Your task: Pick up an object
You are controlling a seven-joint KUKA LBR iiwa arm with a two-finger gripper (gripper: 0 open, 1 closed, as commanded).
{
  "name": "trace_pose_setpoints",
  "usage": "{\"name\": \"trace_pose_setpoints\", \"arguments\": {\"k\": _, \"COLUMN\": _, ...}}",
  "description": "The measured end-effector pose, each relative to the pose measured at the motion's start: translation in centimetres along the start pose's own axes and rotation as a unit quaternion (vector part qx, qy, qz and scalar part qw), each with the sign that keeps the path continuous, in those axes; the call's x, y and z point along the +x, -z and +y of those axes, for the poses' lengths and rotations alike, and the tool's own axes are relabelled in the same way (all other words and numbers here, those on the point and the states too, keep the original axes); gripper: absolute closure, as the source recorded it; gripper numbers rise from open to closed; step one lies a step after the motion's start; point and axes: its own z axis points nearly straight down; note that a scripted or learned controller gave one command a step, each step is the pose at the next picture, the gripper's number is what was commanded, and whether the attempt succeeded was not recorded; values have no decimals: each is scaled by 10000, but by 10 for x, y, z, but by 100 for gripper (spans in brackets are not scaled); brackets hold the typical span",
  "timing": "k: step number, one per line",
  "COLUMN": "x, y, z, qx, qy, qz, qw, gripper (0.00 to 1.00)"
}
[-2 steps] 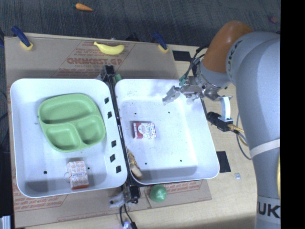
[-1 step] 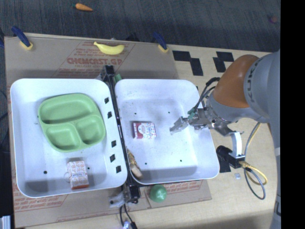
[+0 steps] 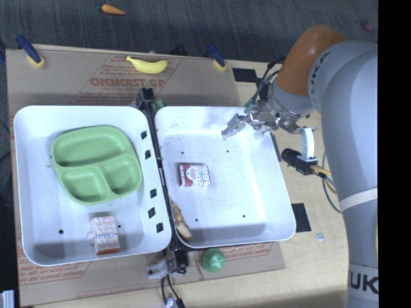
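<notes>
Cardboard [image 3: 96,82] covers the bench [image 3: 321,262] under two white bins set side by side. The end effector [image 3: 234,128] hangs over the far right part of the right bin [image 3: 270,197], well apart from everything lying in it; whether it is open or closed I cannot tell, and nothing shows between its tips. A small red and white carton [image 3: 194,174] lies flat near the middle of that bin, closer to its left wall, with bare floor around it. A pale brownish thing [image 3: 180,225] rests against the near left corner of the same bin, tucked at the wall. The left bin [image 3: 26,191] holds a green divided plate [image 3: 96,163] across its middle and a small wrapped packet [image 3: 104,233] near its front edge. Outside the bins, a yellow banana [image 3: 147,63] lies on the cardboard by the far edge and a green ball [image 3: 213,259] sits by the near edge, just in front of the right bin. Black clips [image 3: 153,194] run down the seam between the bins.
</notes>
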Motion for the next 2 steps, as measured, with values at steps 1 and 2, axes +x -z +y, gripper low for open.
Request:
{"name": "trace_pose_setpoints", "arguments": {"k": 1, "x": -1, "y": 34, "z": -71, "qx": 7, "qy": -7, "qz": -2, "qw": 10000, "gripper": 0}}
{"name": "trace_pose_setpoints", "arguments": {"k": 2, "x": 0, "y": -22, "z": -4, "qx": 16, "qy": 3, "qz": 2, "qw": 10000, "gripper": 0}}
